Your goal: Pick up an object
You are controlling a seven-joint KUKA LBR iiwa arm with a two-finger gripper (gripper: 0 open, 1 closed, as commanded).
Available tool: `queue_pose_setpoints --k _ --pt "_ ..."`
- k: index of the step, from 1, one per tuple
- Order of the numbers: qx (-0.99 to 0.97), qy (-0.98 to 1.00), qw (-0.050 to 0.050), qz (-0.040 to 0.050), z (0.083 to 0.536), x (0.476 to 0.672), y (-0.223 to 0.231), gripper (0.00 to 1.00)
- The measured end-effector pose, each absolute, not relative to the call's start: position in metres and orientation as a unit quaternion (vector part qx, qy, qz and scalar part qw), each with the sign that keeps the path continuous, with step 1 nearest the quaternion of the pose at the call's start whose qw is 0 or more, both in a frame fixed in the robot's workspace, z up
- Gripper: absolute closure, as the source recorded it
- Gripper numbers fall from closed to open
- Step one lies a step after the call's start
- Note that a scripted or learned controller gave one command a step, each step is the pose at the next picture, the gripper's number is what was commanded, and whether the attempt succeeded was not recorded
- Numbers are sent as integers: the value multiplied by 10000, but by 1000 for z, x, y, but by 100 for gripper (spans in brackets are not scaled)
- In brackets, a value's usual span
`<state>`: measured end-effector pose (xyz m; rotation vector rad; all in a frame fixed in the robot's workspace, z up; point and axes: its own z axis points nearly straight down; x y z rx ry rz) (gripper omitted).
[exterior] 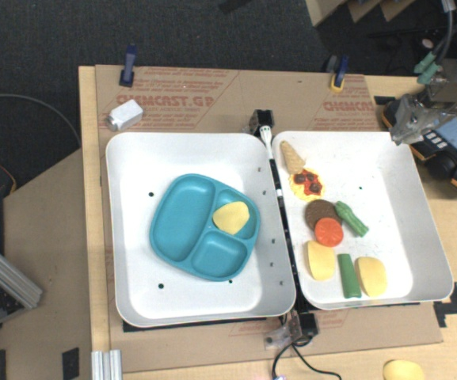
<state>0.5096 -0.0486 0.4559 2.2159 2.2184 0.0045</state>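
- On the tabletop (93, 212) sit two white bins side by side, so things can go from one to the other.
- Left bin (133, 283): a blue tray (182, 226) holds one yellow piece (231, 217) in a pocket.
- Right bin (406, 212): toy foods lie in a bunch near its left side: a cone (292, 157), a pizza bit (306, 183), a red tomato (328, 231), green sticks (347, 275) and yellow pieces (372, 275).
- By the right bin's far right corner, the tool (409, 121) waits high up, well apart from the food. It holds nothing I can see. I cannot tell its state.
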Motion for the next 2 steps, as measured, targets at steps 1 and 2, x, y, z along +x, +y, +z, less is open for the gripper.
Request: queue_pose_setpoints --k 1,2 --pt "7094 7048 -15 -16 386 482 -135 100" --pt "7071 7071 -5 -3 352 479 -175 100"
